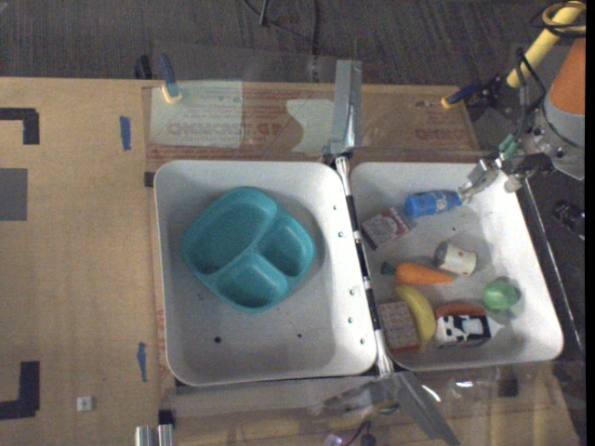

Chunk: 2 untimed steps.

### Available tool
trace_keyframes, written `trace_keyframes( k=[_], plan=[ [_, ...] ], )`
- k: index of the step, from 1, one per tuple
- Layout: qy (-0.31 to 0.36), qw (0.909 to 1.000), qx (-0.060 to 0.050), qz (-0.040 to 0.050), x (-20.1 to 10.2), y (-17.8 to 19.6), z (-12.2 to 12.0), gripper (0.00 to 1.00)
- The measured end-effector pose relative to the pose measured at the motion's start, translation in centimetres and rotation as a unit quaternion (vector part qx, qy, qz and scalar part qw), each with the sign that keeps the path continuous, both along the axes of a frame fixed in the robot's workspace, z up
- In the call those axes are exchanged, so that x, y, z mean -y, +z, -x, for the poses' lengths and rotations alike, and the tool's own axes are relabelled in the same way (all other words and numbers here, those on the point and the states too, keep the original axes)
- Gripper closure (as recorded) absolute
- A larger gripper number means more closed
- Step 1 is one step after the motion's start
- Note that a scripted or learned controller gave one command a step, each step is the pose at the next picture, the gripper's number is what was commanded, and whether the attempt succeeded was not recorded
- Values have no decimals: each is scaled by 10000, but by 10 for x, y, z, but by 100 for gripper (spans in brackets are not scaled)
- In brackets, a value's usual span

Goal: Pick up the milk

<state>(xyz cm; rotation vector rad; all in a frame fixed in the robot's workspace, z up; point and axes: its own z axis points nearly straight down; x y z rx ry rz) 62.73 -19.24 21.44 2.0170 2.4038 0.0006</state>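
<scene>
Gripper (485,180) sits at the upper right of the right bin (535,249), its tip just beside the blue bottle's (431,203) cap end; nothing is seen between it, and its open or closed state cannot be told. Milk carton (462,330), black-and-white, lies near the bin's lower edge, beside the banana (417,311). Left bin (177,323) holds a teal divided tray (247,247).

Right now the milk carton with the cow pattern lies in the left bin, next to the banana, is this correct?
Not quite: the camera view shows the milk carton lying in the right bin, not the left. It is indeed next to the banana.
</scene>
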Motion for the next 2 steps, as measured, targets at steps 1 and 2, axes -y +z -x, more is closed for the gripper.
trace_keyframes(
  k=[1,2],
  plan=[
    [63,10000,-15,-9,-54,-56,-33,0],
    [156,9999,5,-1,-49,56,-33,0]
  ],
)
